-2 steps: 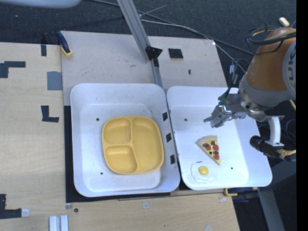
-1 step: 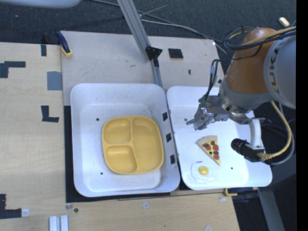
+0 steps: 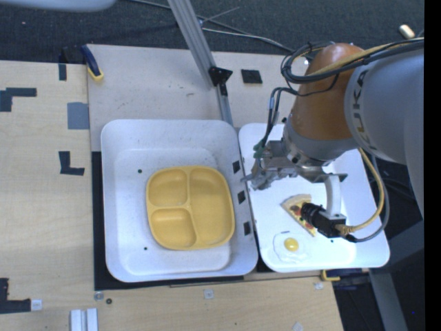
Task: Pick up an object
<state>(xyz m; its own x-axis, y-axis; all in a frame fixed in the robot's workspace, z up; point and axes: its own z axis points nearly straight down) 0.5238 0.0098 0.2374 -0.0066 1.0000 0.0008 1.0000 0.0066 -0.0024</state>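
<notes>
In the right bin (image 3: pixel 365 250) a toy pizza slice (image 3: pixel 297 206) lies near the middle, with a toy fried egg (image 3: pixel 290 245) close to the front edge. A yellow divided plate (image 3: pixel 190 207) sits in the left bin (image 3: pixel 124 185). My gripper (image 3: pixel 266 169) hangs over the left side of the right bin, just left of and behind the pizza slice. The arm's grey and orange wrist (image 3: pixel 324 109) covers the back of that bin. Nothing shows in the gripper's grasp.
A black connector (image 3: pixel 322 221) on a yellow cable hangs from the arm beside the pizza slice. A slanted metal pole (image 3: pixel 200 40) rises behind the bins. Black tape marks dot the wooden bench (image 3: pixel 41 185) to the left.
</notes>
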